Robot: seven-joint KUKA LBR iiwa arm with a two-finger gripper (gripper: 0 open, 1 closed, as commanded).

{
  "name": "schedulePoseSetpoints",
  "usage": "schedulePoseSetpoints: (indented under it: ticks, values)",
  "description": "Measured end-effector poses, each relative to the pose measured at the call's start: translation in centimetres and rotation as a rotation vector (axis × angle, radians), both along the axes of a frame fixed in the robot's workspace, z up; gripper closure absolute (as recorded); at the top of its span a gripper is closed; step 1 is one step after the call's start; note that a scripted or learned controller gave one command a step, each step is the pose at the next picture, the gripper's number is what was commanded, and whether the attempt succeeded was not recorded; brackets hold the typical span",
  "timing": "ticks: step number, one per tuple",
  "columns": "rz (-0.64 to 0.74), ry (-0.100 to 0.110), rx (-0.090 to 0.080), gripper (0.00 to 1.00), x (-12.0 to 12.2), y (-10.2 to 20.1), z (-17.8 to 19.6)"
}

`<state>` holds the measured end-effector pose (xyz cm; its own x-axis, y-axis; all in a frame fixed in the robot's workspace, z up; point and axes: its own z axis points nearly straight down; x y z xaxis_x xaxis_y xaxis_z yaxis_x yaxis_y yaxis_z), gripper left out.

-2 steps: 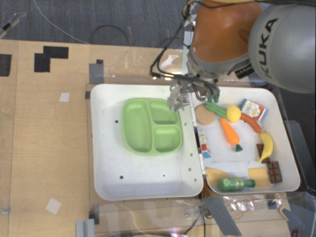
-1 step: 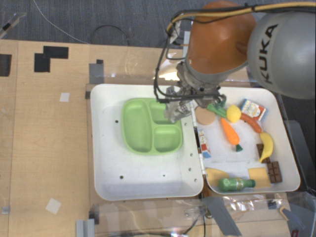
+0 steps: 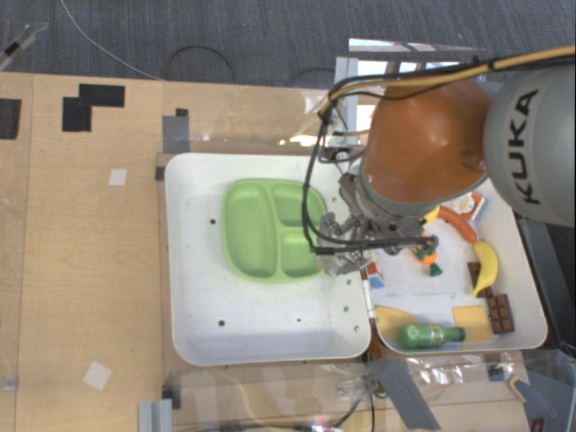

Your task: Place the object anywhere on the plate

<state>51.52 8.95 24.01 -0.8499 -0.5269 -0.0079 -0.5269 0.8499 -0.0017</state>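
Arm hanging over the seam between two bins

Bench point(image 3: 81, 268) is carrying two white bins side by side. A green plate point(image 3: 265, 232) with three compartments is lying in the left bin point(image 3: 193, 313), toward that bin's far right. The arm point(image 3: 432, 147), orange at the band and grey beyond, is reaching in from the right and covering the far left part of the right bin point(image 3: 531, 327). Its gripper point(image 3: 346, 255) is hanging just over the plate's right edge, close to the wall between the bins; cables and the wrist are hiding the fingers, so I cannot tell whether they are apart, together or clamped on anything.

Toys are lying in the right bin: a green bottle point(image 3: 430, 335) on its side at the near wall, a yellow block point(image 3: 470, 318) just right of it, a brown bar point(image 3: 500, 313) at the right, a banana point(image 3: 486, 266) farther back, an orange carrot point(image 3: 457, 225) beside the arm, and a small orange-and-green piece point(image 3: 428, 257) under the wrist. A small red-and-blue item point(image 3: 374, 277) is sitting by the dividing wall, right of the gripper. Which toy is the task's object is not clear; none is resting on the plate.
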Motion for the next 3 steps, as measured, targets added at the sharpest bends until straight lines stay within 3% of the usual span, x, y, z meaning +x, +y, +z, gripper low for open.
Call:
schedulePoseSetpoints:
  ticks: [1,2,3]
  values:
    - [0.067,-0.002,0.0,1.0,9.2,-0.4,-0.8]
    - [0.351,-0.001,0.0,1.0,6.2,5.0,-0.6]
    - [0.348,-0.001,-0.001,0.0,6.2,4.9,-0.6]
